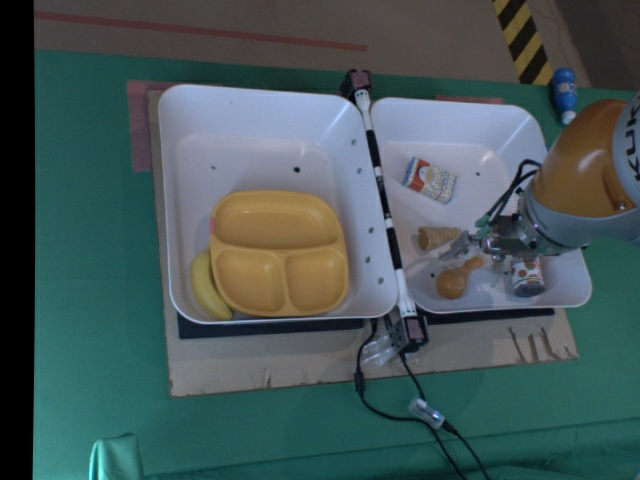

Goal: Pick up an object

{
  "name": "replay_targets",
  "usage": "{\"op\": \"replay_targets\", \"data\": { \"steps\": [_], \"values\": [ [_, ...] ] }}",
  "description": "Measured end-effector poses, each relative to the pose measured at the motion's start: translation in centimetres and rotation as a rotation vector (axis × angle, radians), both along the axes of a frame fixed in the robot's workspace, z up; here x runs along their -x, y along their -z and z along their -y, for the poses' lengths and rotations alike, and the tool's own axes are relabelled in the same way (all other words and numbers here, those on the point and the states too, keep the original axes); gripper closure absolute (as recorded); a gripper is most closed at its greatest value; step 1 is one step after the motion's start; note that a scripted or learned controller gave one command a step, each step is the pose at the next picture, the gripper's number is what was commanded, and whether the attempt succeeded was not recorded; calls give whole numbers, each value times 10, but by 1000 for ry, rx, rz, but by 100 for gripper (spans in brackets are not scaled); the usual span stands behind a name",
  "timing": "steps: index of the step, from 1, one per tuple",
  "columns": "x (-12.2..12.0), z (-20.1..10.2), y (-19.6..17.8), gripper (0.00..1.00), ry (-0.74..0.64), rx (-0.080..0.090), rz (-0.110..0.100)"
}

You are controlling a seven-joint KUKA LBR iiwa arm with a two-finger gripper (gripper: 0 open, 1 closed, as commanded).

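Note:
In the right bin (500,128) lie a tan cone (436,237), an orange pear-shaped toy (453,284), a small printed can (527,276) and a small white and orange carton (430,179). My gripper (462,251) hangs low over the bin's front part, between the cone and the orange toy. It is close to both. Its tip is small and blurred against the white floor. I see nothing held in it.
The left bin (250,128) holds a yellow divided plate (280,253) with a banana (207,286) at its left edge. A black hinge strip (378,183) joins the bins. Cables (420,408) trail over the green mat in front. A blue bottle (564,91) stands far right.

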State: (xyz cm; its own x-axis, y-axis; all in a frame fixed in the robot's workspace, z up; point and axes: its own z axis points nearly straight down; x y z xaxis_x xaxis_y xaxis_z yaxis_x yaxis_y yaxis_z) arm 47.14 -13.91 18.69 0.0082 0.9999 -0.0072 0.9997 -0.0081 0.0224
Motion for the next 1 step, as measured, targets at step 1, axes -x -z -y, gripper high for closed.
{"op": "replay_targets", "data": {
  "steps": [1],
  "values": [
    [-2, 3, -14, 100, 9, 6, 13]
  ]
}}
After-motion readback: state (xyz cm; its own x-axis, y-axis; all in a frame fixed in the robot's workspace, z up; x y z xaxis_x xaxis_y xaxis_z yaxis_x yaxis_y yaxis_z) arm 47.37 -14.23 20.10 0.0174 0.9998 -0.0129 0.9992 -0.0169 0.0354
